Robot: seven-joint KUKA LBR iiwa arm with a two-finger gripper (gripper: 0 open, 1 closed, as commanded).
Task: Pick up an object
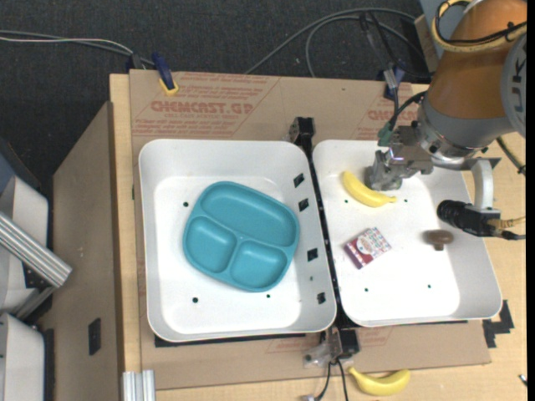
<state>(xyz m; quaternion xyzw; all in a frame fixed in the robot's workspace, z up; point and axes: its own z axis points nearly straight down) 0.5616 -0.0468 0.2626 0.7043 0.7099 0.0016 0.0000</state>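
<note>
Camera view: the jaws hang low over the right bin [468,299], touching the banana's [366,190] far end; whether they are apart or together I cannot tell. Nearer than the banana lies a small red packet [368,246], with a brown object [438,239] to that packet's right. A blue tray [241,235] fills the left bin [159,249].

The grey arm with its orange band [475,36] reaches low over the right white bin [468,303], its two-finger gripper [386,180] pointing down at the bin's far-left corner.

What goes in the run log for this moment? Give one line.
gripper low over banana, right bin | box, brown item nearby | tray left bin | grasp unconfirmed
</note>
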